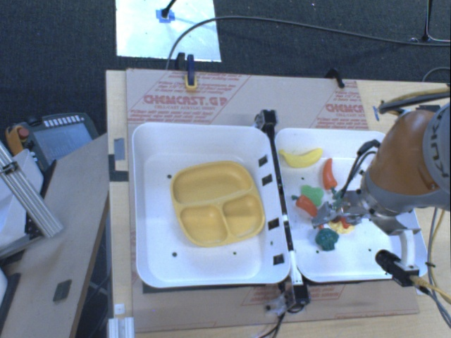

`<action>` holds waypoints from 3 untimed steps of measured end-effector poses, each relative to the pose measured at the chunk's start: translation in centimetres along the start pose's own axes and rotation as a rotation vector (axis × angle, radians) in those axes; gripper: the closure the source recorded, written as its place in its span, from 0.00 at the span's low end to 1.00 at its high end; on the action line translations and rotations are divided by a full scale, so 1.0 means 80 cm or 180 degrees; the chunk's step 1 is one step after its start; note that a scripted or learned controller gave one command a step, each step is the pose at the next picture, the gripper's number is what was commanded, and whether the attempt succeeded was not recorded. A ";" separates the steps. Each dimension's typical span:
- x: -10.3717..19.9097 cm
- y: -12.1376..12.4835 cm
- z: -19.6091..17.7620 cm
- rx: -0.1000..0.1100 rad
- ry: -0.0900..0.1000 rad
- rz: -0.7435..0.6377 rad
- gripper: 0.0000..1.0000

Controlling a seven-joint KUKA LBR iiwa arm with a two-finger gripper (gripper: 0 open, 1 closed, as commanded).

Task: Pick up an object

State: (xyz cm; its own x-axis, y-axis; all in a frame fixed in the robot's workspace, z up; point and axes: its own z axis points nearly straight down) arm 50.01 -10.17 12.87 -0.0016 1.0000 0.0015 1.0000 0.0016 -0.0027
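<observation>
Your gripper sits low in the right bin, and you cannot tell how it is set. Touching it on the near side is a yellow and red toy, and just below that a green broccoli piece. Left of it lie an orange piece and a green piece. Above it a red pepper, then a banana. Far left, a yellow tray rests in the left bin.

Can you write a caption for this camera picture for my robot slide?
Robot gripper reaches among toy foods in the right bin, near a banana; a yellow tray sits in the left bin.
</observation>
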 end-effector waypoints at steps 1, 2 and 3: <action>0.000 0.002 0.055 -0.0017 -0.0005 0.0003 0.00; -0.004 0.005 0.037 -0.0054 -0.0030 0.0013 1.00; -0.012 0.007 -0.019 -0.0024 -0.0009 0.0005 1.00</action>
State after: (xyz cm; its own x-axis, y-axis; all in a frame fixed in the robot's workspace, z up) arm 50.59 -11.17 14.37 0.0001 1.0000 -0.0013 1.0000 -0.0001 0.0048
